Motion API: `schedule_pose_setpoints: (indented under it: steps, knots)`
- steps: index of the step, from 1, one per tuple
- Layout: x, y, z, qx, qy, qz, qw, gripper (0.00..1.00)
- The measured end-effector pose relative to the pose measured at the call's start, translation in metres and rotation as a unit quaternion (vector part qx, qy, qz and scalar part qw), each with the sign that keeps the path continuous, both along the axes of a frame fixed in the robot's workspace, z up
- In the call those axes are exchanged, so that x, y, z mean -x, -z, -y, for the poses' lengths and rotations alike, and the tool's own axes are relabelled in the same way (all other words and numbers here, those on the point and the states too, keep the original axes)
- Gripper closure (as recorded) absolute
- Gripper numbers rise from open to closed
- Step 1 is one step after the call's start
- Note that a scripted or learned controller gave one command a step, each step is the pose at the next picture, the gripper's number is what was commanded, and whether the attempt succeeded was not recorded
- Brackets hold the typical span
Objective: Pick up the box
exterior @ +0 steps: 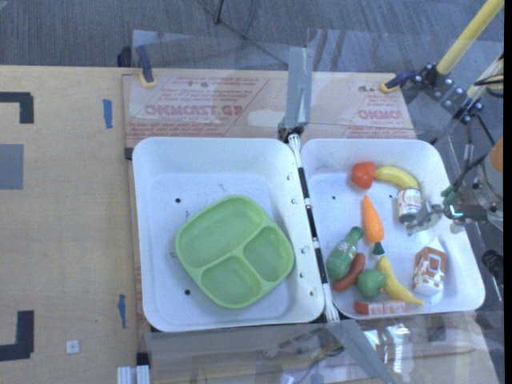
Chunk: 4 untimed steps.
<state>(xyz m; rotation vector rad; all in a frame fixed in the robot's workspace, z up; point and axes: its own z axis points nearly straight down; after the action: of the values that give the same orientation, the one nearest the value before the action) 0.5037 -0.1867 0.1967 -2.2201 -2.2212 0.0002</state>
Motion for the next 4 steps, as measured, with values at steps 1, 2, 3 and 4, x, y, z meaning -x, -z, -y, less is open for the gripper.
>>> schedule_pose_setpoints:
  steps: [1,2,3,4]
  knots:
    - [0.024,0.031,-0.084,-0.0003,-0.082,0.000,0.9966,0.00]
    - [0.024,0.012,-0.160,0.0005,-0.171,0.001,0.9852,0.00]
    - [0.024,0.012,-0.234,0.0004,-0.221,0.001,0.9752,0.00]
    - [0.018,0.013,-0.197,0.0007,-0.095,0.001,0.9955,0.00]
